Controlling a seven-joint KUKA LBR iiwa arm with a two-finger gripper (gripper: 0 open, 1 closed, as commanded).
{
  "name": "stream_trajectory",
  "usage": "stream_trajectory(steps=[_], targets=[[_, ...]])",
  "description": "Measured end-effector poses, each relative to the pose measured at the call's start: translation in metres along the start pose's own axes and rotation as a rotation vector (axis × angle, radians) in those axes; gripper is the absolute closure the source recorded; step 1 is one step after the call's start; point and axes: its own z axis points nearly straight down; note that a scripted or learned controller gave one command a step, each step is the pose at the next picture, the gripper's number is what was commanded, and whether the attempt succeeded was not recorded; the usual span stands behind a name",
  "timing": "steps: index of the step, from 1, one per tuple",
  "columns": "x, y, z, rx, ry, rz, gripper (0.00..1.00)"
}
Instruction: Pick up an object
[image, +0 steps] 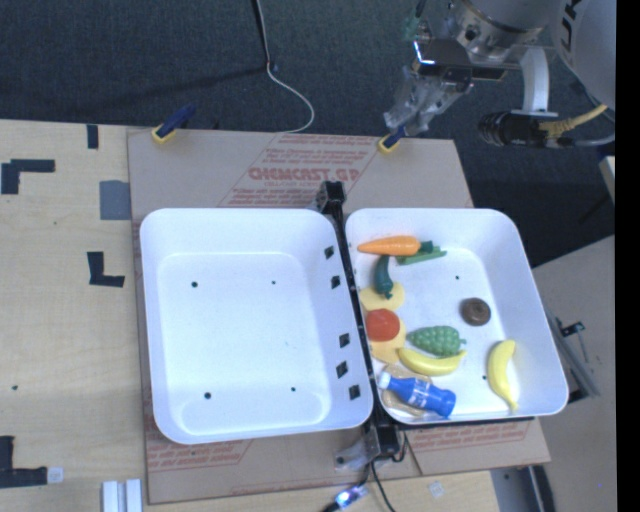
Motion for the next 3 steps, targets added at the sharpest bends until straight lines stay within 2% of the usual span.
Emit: stream_trajectory(steps=[1, 2, 3], targets=[[0.007, -0.001, -0.102, -0.021, 0.003, -0.008, 1.00], [-0.053, -0.029, 0.059, 0.008, 0.001, 0.002, 1.00], [-0.036, -0.060, -0.111, -0.030, 0.003, -0.008, 1.00]])
